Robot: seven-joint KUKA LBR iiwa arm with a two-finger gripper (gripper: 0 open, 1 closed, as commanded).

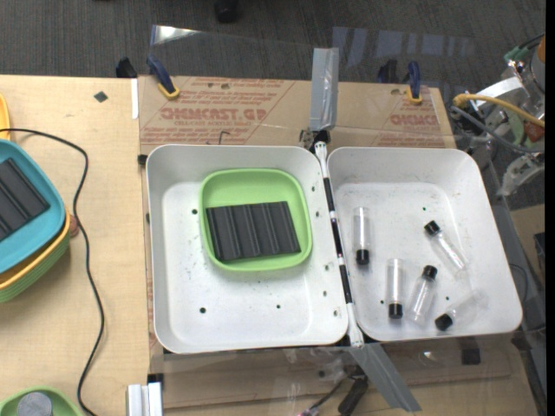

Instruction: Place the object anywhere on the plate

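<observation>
Left bin [165, 258]: I see the green plate [254, 221] far of centre, carrying a dark ribbed pad [256, 230]. Right bin [486, 232]: five clear vials [395, 289] with black caps lie scattered. Far right, arm [520, 102] at the edge; pincer state — cannot tell.

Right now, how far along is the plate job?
Nothing looks done: the green plate in the left bin carries just its dark ribbed insert. Nothing is in hand either. The clear vials with black caps all lie in the right bin. Picking one and placing it is all left.
</observation>
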